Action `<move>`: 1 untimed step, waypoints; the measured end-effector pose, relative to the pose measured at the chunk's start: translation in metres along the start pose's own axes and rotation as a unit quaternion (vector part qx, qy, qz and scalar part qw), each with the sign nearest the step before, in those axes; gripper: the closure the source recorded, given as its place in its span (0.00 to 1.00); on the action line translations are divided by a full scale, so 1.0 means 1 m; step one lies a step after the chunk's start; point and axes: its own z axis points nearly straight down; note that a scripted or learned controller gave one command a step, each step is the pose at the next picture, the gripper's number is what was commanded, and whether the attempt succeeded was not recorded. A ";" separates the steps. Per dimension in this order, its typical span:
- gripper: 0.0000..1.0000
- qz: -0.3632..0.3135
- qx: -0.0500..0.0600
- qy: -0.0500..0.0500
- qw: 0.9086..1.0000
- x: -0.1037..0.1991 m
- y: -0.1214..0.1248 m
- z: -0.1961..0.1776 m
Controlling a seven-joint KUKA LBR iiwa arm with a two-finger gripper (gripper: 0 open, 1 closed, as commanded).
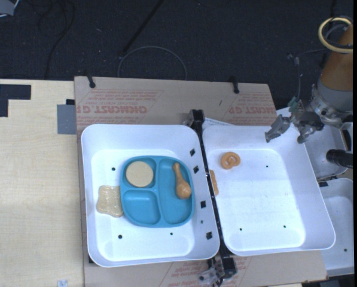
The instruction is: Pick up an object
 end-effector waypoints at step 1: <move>0.00 -0.001 -0.007 -0.002 1.000 0.000 0.003 -0.009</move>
